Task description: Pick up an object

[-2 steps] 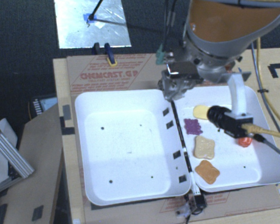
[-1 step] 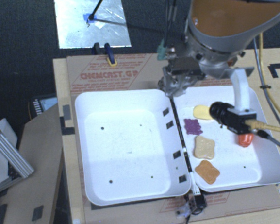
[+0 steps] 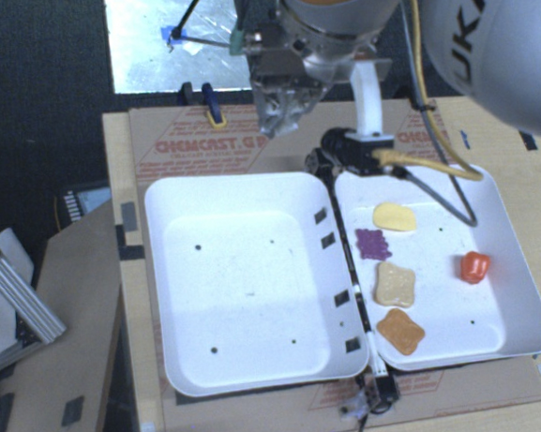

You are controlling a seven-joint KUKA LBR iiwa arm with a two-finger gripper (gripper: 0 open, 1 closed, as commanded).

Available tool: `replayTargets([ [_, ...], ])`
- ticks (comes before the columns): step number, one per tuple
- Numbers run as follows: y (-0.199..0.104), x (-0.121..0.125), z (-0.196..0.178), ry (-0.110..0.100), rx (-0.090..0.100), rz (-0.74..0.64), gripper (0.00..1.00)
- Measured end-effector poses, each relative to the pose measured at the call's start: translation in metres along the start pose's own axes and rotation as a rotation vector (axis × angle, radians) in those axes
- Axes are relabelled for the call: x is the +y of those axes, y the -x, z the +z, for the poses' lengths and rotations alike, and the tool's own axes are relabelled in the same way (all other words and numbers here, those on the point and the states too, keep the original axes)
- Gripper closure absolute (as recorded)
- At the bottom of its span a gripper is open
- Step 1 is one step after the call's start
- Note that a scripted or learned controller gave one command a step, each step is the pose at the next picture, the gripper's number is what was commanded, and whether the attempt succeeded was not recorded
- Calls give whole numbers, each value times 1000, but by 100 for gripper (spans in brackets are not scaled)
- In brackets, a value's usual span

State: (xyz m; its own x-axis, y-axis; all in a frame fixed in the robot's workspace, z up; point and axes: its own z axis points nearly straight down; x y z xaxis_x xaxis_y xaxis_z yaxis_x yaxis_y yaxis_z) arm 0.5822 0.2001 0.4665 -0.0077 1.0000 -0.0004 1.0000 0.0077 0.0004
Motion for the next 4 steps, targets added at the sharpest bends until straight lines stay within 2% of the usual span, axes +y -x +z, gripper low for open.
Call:
replayTargets([
  [2, 2, -2, -26, 7, 3, 0, 100],
  [3, -37, -38, -6, -2, 2, -1, 100],
  [4, -5, 11, -73, 10, 2, 10, 100],
])
